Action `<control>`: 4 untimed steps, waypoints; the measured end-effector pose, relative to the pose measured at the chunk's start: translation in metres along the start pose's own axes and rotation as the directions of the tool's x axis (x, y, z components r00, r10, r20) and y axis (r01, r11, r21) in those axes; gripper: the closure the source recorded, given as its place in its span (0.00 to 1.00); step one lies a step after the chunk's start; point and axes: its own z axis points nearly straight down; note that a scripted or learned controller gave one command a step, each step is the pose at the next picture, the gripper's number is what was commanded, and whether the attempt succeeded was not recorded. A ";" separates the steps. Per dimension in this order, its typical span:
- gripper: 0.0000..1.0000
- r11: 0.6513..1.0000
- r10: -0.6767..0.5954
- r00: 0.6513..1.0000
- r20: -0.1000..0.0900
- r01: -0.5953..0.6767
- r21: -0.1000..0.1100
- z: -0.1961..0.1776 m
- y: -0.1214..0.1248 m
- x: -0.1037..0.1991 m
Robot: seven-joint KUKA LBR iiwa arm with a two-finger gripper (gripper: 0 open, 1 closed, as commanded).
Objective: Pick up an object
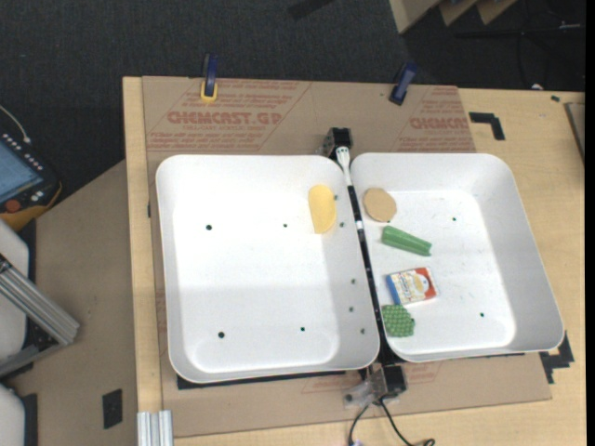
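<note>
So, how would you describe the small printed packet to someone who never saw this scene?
Look in the right bin, on its left half near the divider between the two bins. The printed packet lies there, below the green stick and just above the green dotted piece. It alone is a red, white and blue rectangle.

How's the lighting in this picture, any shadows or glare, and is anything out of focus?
Camera view: even overhead light; the left bin is brighter across its lower half, with a soft shade line above; no hard glare. The yellow piece, green stick and small packet are sharp enough to tell apart, though the packet's print is too small to read.
</note>
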 end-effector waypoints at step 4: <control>1.00 1.000 0.006 1.000 0.002 -0.006 -0.001 -0.020 0.000 0.011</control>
